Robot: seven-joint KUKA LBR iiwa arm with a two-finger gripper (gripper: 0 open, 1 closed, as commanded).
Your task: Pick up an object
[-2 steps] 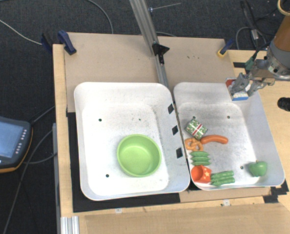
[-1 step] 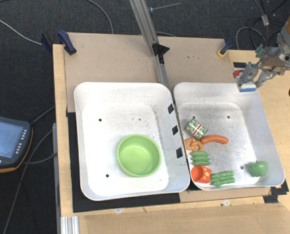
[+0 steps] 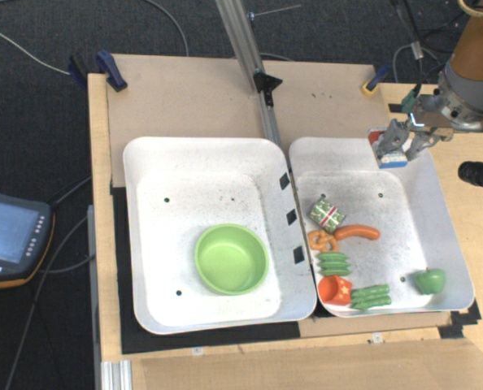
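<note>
1. Nearest, in the right bin (image 3: 437, 210), lie one bunch of green beans (image 3: 371, 296), long side left to right, one red pepper (image 3: 333, 289) and one green pepper (image 3: 428, 281).
2. Next come a second green bean bunch (image 3: 333, 262), one orange carrot (image 3: 357, 233) pointing right, and one striped block (image 3: 326, 214).
3. The left bin (image 3: 144, 210) holds one green bowl (image 3: 231, 257).
4. Farthest, the gripper (image 3: 393, 147) hangs over the right bin's back edge on the desk (image 3: 184, 96); I cannot tell if it is open or closed.
</note>
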